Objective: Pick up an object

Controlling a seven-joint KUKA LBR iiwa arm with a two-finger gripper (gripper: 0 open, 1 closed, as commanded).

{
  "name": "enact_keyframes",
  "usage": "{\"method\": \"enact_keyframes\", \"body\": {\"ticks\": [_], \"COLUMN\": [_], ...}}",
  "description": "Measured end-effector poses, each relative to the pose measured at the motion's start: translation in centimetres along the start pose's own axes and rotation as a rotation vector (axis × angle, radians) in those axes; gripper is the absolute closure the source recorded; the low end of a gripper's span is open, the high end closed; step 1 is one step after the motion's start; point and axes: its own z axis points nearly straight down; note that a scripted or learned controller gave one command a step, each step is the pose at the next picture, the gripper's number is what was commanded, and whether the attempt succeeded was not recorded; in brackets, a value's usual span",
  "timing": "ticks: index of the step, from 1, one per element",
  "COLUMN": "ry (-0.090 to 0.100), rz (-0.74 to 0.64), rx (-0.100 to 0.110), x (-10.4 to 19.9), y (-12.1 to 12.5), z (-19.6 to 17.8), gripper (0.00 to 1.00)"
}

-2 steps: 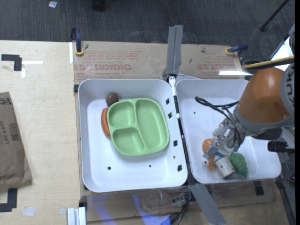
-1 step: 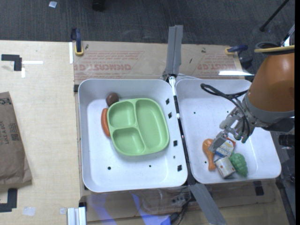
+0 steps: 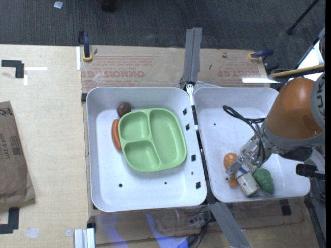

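My gripper [image 3: 242,168] hangs low in the right bin [image 3: 227,118], near its front. Right under it and to its left lies a small orange ball [image 3: 229,160], partly covered by the fingers. A small tan and grey can-like object [image 3: 247,184] lies just in front of the gripper, with a green lumpy toy [image 3: 264,180] beside it on the right. The arm's orange band [image 3: 296,110] rises above and covers the bin's right part.
The left bin [image 3: 103,185] holds a green three-part tray [image 3: 153,138], tilted, with an orange carrot-like piece [image 3: 116,134] and a brown round item [image 3: 123,108] tucked at its left edge. A brown paper bag [image 3: 13,154] lies far left on the bench.
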Motion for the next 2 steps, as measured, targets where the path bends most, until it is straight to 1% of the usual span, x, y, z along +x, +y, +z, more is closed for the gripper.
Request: {"method": "enact_keyframes", "body": {"ticks": [1,2], "ry": [-0.002,0.002], "rz": [0.004,0.313], "rx": [-0.003,0.003], "x": [-0.1,0.0], "y": [0.0,9.0], "z": [-1.0,-10.5], "gripper": [1.0,1.0]}}
